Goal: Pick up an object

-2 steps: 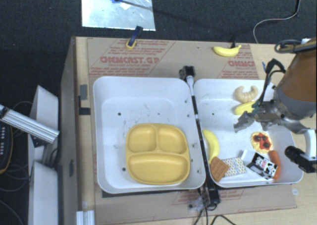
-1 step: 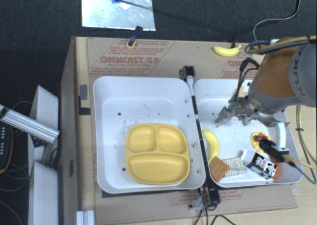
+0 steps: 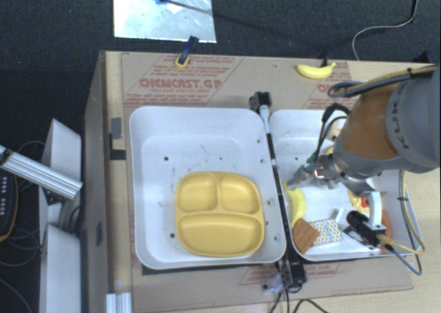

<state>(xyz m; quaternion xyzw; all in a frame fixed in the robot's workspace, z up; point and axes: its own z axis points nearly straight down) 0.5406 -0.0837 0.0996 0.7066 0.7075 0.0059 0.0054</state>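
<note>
My pincer (image 3: 301, 177) hung over the right bin (image 3: 293, 125), just above a banana (image 3: 297, 205); finger state: could not tell.

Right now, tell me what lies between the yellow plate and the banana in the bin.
In the camera view, the yellow plate and the banana sit in separate bins; between them run the two bins' adjoining white walls and a dark bar along the seam.

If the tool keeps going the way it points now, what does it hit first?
Probably the yellow banana-shaped piece in the right bin, just below-left of the tool. Depth is unclear from this view, so it might reach the bin floor beside it instead.
</note>
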